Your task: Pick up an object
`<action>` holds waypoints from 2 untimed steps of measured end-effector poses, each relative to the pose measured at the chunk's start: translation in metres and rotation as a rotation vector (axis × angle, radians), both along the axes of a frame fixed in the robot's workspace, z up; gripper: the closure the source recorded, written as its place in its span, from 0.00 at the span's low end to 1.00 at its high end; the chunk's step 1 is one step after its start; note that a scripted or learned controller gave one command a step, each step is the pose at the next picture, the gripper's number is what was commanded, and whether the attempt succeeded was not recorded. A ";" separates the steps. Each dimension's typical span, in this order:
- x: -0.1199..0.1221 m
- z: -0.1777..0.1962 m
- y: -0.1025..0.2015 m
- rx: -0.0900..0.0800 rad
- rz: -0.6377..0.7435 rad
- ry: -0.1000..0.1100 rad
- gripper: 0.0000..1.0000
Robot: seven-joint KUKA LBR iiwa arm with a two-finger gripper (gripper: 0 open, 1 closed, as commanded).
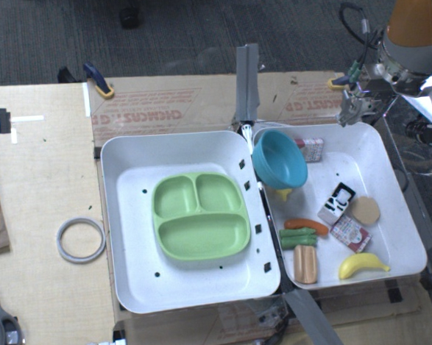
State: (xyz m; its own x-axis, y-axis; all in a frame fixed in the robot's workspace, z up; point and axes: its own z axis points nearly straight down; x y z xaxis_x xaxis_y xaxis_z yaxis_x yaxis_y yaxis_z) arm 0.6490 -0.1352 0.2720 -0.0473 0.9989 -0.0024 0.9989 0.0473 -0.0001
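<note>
Objects for picking are lying in the right bin (392,163), with the gripper (351,107) hanging above that bin's upper right rim.

2 shallow white plastic bins are sitting side by side; the left bin (123,211) is carrying a smooth green divided plate (200,215) with 3 compartments. In the right bin, a glossy blue bowl (279,158) is tilting against the upper left wall, and lower down a curved yellow banana (363,265), a round tan cookie (365,211), an orange carrot (307,226), green beans (299,237) and a small black-and-white box (337,202) are lying close together. A grey tape ring (81,239) is resting at left. Whether the fingers are parted, I cannot tell; nothing is showing between them.
</note>
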 end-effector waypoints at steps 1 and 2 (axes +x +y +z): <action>-0.013 -0.162 -0.051 0.002 0.211 0.001 1.00; 0.008 -0.116 -0.052 0.000 0.004 -0.001 1.00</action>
State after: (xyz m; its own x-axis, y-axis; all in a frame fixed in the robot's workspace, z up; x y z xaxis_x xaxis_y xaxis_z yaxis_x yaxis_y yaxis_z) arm 0.6569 -0.1872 0.1563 -0.0514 0.9987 -0.0021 0.9987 0.0514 0.0012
